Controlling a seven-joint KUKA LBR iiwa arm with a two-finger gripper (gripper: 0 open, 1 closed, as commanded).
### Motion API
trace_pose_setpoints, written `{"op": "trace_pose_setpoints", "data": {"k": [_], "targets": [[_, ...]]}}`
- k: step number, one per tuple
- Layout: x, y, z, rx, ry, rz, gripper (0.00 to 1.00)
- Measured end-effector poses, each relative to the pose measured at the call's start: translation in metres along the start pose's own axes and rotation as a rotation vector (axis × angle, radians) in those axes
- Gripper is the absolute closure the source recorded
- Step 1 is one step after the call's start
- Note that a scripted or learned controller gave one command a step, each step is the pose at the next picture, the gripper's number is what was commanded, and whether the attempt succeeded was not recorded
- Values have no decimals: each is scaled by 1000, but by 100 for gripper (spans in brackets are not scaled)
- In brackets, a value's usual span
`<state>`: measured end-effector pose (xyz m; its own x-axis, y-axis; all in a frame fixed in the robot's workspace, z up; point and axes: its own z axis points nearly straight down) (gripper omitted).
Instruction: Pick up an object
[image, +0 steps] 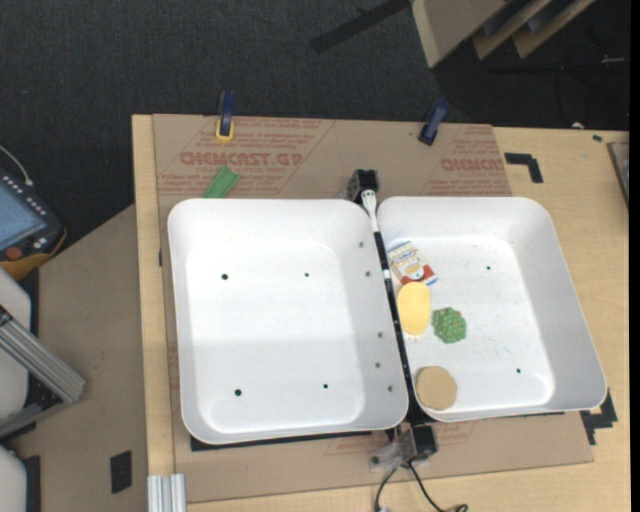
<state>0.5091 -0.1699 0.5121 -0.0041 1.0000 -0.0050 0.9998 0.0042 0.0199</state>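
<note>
Several small objects lie along the left side of the right bin. A small white packet with red and blue print is farthest back. In front of it lies a yellow oval piece, and a green bumpy ball rests just to its right. A round tan disc sits near the bin's front left corner.
The left bin stands beside the right one, their rims meeting at a black divider strip. Both rest on a cardboard sheet held by a yellow clamp and a blue clamp. A green tag lies behind the left bin.
</note>
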Motion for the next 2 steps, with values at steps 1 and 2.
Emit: {"op": "trace_pose_setpoints", "data": {"k": [1,2], "targets": [[74,-31,26,24,7,-1,0],[71,-29,14,17,3,3,100]]}}
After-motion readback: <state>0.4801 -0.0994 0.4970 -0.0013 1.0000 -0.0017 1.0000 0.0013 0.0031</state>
